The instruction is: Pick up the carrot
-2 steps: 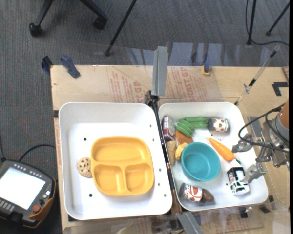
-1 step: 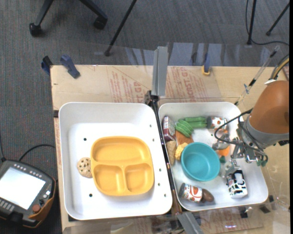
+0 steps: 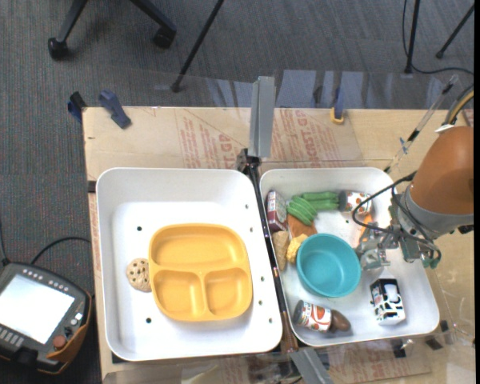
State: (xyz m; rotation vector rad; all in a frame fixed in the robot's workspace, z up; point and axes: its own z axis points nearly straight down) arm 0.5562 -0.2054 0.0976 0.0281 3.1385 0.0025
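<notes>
Left bin: white, holding a yellow divided tray and a tan cookie with dark specks.
Right bin: white.
Bowl, centre of right bin: teal.
Pods, upper part of right bin: green.
Carrot, right of the pods: orange.
Can, lower edge of right bin: red, white and brown.
Small box, lower right: black-and-white patches.
Arm, right of frame: orange band over grey.
Bench: tan with faded red print.
Floor: dark grey.
</notes>
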